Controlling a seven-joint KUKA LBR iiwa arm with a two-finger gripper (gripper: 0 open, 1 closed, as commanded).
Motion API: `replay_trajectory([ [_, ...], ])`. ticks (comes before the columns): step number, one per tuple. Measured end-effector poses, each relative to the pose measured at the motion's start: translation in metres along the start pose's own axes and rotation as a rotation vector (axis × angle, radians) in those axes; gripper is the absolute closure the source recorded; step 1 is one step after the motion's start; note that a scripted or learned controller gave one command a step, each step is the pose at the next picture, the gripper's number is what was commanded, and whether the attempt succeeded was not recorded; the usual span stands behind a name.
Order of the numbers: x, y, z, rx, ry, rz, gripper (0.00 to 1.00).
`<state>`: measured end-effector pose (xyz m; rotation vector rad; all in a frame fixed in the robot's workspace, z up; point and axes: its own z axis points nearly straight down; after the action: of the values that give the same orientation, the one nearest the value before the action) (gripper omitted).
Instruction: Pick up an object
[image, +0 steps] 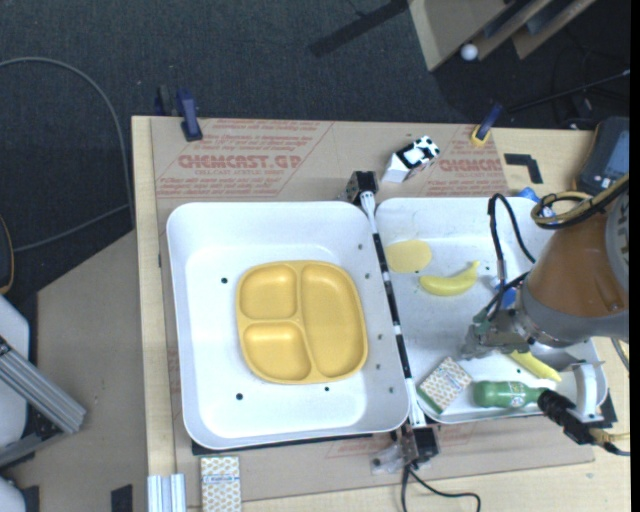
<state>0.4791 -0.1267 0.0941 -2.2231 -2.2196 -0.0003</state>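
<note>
The right bin (440, 215) holds a yellow banana (449, 281), a pale yellow flat disc (408, 256), a small patterned packet (445, 384), a green bottle (506, 394) lying on its side, and a thin yellow piece (535, 365). My gripper (487, 337) hangs low over the bin floor between the banana and the packet, just left of the yellow piece. The arm's orange band (578, 275) covers the bin's right part. Nothing is visible between the fingers.
The left bin (195, 300) holds a yellow three-compartment plate (300, 322). A black and white object (415, 157) lies on the cardboard behind the bins. Clamps sit at the bench's far edge. A black cable (497, 235) loops over the right bin.
</note>
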Motion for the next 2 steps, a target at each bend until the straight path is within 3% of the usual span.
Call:
replay_trajectory([
  [1,-0.0457,0.0337,-0.1091,-0.002,-0.002,-0.002,1.0],
  [2,-0.0454,0.0333,-0.1085,-0.001,-0.001,-0.002,0.0],
])
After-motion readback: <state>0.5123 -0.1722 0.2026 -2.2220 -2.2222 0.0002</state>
